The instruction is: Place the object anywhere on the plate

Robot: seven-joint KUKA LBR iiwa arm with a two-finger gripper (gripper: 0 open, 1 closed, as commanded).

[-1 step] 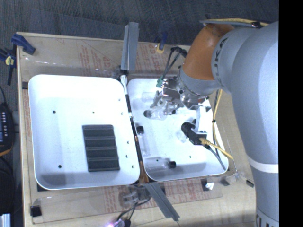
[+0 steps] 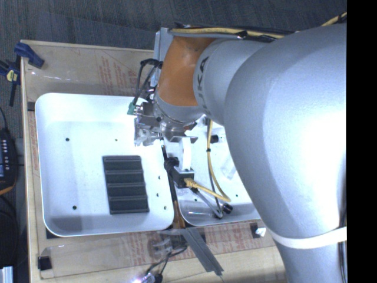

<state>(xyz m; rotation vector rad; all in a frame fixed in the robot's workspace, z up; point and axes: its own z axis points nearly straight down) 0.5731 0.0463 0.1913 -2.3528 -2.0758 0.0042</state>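
— How far along?

— Barely started, by the look of things. Lying flat on the floor of the left bin (image 2: 59,114), toward its right side and nearer end: a black ribbed block (image 2: 125,184), presumably the object to be moved. Not on any plate, and not in the gripper's grasp.

— And the gripper (image 2: 147,131)?

— Poised over that same bin, beyond the block's far end and close to the wall shared with the right bin (image 2: 197,218). Apart from the block, with no contact to be seen. Open or closed: cannot tell (too much wrist hardware crowded together from this angle).

— So what remains?

— Practically everything, as a judgement: coming down on the block, closing on it, lifting, carrying it over, setting it on the plate.

— Where to set it down, then?

— Hard to say. Most of the right bin hidden beneath the grey arm (image 2: 283,128).
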